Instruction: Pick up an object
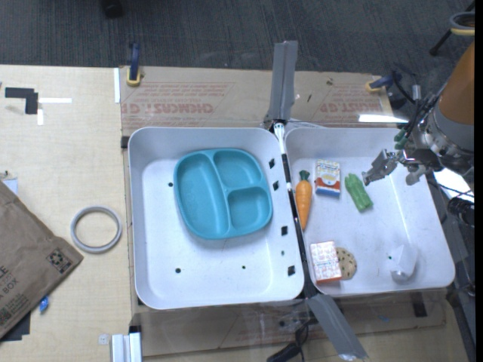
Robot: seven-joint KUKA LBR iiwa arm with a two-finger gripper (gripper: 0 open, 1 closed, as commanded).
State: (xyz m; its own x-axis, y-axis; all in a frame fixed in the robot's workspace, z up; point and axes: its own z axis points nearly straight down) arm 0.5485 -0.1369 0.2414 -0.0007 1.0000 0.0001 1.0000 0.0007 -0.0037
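We are looking down on two white bins. The left bin (143, 202) is holding a teal divided plate (223, 193). The right bin (423, 225) is holding a toy carrot (303, 197), a small carton (327, 178), a green pickle-like piece (358, 191), a second carton (324, 262) touching a cookie (346, 262), and what seems a whitish item (403, 263). The gripper (385, 166) is hovering near the green piece, carrying nothing; we cannot tell its finger spread.
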